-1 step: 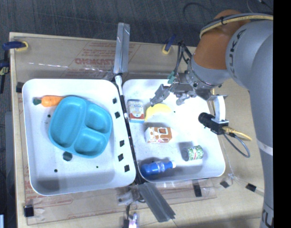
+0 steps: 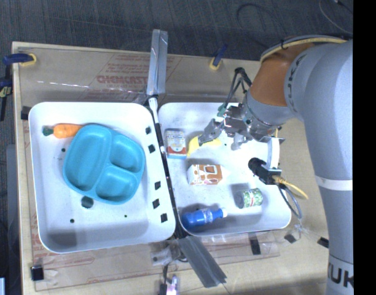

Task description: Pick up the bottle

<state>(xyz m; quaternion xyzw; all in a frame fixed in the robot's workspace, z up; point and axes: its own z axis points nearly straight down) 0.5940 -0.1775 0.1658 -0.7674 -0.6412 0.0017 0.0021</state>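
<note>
Nearby, carton [image 2: 204,174] and can [image 2: 252,198] flank bottle [image 2: 203,217]; gripper [image 2: 223,135] fingers apart

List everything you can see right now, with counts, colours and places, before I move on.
Bins: 2, white, side by side on the bench.
Tray: 1, blue, left bin.
Carrot: 1, orange, left bin, far edge by the tray.
Bottle: 1, blue, lying at right bin's near edge.
Can: 1, green, right bin, right of bottle.
Carton: 1, brown and white, right bin centre.
Packet: 1, red and white, right bin's far left.
Gripper: 1, grey, over right bin's far side.
</note>
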